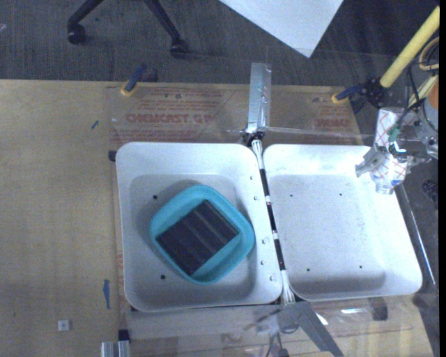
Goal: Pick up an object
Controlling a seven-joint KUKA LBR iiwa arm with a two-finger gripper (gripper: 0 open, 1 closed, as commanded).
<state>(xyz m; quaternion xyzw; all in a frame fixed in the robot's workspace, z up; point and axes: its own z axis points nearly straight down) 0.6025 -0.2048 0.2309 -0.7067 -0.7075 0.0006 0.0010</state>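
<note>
A light-blue square dish (202,233) with a dark ridged insert lies turned at an angle in the middle of the left bin (132,174). My gripper (382,169) hangs over the far right rim of the right bin (341,230), well away from the dish. The wrist above it is a blur of grey metal with a red-and-white patch.
A metal divider post (259,97) and cable bundle (268,209) run between the two bins. A yellow-handled clamp (408,49) and another clamp (132,80) sit at the bench's back edge. A chair base (125,21) stands on the floor beyond.
</note>
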